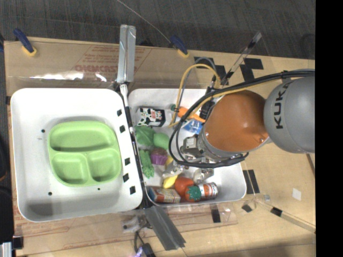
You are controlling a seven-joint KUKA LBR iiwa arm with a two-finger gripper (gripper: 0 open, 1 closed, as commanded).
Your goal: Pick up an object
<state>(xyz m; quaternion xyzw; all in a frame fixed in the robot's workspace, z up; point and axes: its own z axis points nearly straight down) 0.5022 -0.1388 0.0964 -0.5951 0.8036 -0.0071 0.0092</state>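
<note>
Two shallow white bins are seen side by side on a wooden bench (64, 52). In the left bin (21, 143) a green divided tray (84, 152) is laid flat, with one long compartment toward the top and two smaller ones below it.

The right bin (161, 96) is crowded with small things. A black-and-white patterned carton (150, 116) is placed near the upper left corner of that bin. Just below it, green toy vegetables (151, 139) are piled against the divider between the bins, and a small purple piece (158, 157) is set just under them. Toward the bottom wall a yellow piece (170, 182) is found touching a red piece (183, 184), and beside these a small bottle with a green cap (202, 191) is laid on its side. A brown packet (165, 196) is pressed against the bottom wall at the left of the bottle. A blue item (193, 126) and an orange item (183, 111) are partly hidden by the arm.

The arm (292, 116) is reached in from the right, and its orange band (236, 123) is positioned over the middle of the right bin. The gripper (188, 153) is lowered among the things, just right of the purple piece and above the yellow one; whether it is apart or together cannot be told, since it is covered by the wrist and cables. No object can be seen clamped in it.
</note>
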